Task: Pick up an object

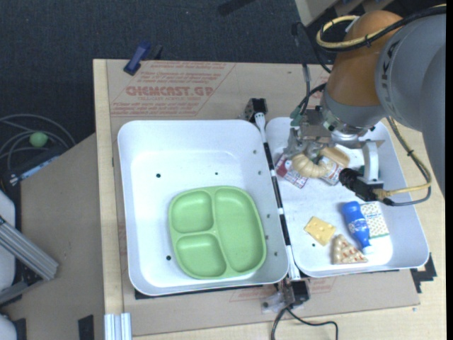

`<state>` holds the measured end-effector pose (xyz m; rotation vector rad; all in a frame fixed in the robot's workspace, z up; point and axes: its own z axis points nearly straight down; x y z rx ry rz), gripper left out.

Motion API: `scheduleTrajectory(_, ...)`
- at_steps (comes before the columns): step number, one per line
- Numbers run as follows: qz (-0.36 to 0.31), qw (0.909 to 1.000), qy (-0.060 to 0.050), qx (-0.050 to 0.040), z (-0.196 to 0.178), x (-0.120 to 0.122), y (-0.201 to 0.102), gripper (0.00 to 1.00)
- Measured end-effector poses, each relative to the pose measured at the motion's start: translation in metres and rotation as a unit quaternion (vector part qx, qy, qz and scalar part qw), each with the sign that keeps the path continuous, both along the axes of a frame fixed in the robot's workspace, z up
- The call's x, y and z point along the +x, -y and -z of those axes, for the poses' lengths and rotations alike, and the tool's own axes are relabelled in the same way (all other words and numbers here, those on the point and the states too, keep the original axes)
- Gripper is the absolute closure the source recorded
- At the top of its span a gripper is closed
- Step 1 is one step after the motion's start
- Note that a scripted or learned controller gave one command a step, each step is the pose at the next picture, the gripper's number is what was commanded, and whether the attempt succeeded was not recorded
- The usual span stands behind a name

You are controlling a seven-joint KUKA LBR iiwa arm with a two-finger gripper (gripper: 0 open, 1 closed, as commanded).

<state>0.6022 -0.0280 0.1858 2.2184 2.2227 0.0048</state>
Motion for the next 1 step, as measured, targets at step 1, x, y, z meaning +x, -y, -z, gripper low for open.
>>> scheduleTrajectory(1,0.0,1.0,-0.003,0.0,-0.0354,-0.0346,-0.0389,1.0)
